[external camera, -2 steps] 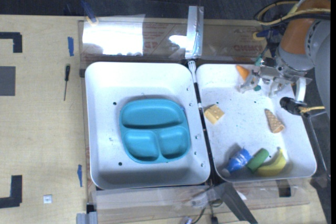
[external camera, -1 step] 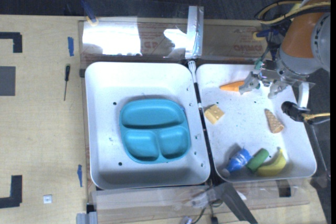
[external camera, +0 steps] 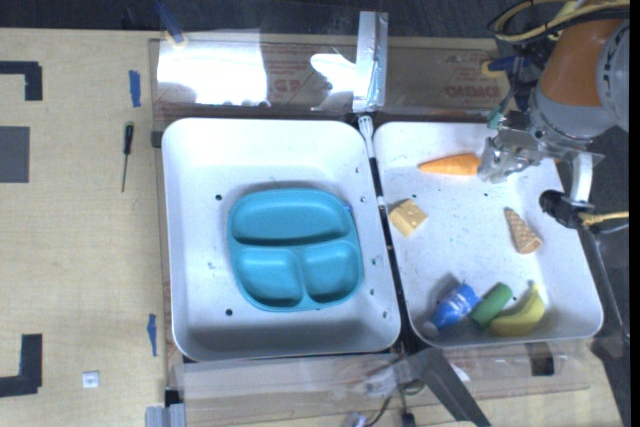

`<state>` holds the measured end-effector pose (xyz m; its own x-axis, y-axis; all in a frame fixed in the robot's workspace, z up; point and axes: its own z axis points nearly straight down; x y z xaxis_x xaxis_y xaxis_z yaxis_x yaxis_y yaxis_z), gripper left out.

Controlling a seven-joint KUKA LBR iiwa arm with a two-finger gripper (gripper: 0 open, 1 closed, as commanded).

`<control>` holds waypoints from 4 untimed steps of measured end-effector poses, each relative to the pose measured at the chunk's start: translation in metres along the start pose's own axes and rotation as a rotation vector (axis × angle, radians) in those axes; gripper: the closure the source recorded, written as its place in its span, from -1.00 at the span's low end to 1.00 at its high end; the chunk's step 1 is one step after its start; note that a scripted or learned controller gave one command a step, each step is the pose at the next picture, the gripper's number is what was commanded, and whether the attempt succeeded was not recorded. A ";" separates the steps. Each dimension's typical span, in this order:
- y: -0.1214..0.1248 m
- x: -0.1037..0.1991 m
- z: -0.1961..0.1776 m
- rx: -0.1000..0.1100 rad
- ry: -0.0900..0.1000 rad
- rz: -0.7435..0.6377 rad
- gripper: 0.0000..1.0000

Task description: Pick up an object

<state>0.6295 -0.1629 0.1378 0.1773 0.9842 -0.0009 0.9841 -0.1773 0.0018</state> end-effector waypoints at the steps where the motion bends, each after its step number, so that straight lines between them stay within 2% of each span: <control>1: -0.054 0.008 0.050 -0.004 0.001 -0.225 1.00; 2: -0.054 0.007 0.051 -0.004 0.001 -0.225 -1.00; 3: 0.022 0.057 0.053 0.024 -0.001 -0.109 -1.00; 4: -0.009 -0.029 -0.008 -0.002 -0.001 0.023 -1.00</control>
<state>0.6150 -0.1900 0.1456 0.1996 0.9799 -0.0020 0.9799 -0.1996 0.0033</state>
